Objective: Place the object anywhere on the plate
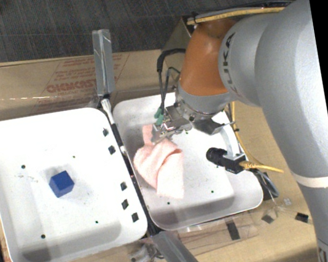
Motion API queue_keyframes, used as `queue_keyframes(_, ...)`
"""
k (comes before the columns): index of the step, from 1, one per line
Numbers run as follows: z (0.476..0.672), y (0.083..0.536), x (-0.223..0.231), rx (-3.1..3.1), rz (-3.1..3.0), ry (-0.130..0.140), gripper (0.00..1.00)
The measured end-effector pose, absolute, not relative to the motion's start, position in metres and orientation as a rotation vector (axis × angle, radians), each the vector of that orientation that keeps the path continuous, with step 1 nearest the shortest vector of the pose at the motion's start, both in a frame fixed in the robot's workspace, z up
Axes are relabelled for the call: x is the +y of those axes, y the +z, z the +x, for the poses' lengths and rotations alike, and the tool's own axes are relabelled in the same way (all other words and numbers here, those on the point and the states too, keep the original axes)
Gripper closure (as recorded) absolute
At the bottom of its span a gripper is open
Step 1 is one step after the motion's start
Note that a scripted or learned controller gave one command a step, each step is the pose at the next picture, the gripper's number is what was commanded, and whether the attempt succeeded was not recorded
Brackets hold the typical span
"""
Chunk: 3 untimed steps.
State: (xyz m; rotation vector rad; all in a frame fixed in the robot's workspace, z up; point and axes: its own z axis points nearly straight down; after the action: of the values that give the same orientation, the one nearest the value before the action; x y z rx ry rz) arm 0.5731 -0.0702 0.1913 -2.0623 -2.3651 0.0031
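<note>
Reaches in from the right, bulky grey arm (285,76) filling that side, orange band (203,68) just above the wrist, wrist bent down over the far part of the right bin (225,201). Bears letters along the grey housing beside the orange band, seemingly "KUKA", seen at a slant and only partly legible. Ends in the end effector (164,127), low over the far left part of the right bin, tips at the far edge of the pink cloth (160,165). Appears pinched on a fold of that cloth, fingers drawn close together, though too small and cluttered to be sure of the grip. Lies crumpled in the left half of the right bin, pink cloth, spreading from the tips toward the near side. Sits alone in the left bin (4,141), a blue cube (62,183), left of centre, well apart from the cloth. Carries both bins side by side, touching, a counter covered with brown cardboard (32,87). Shows red printing on the cardboard at the far side, upside down and faint, not readable with confidence.
</note>
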Motion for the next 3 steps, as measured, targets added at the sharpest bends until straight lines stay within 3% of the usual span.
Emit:
queue_keyframes(1, 0.574, 0.231, -0.069, -2.374, -2.054, 0.002, 1.00)
queue_keyframes(3, 0.586, 0.220, 0.022, -2.991, -0.947, 0.003, 1.00)
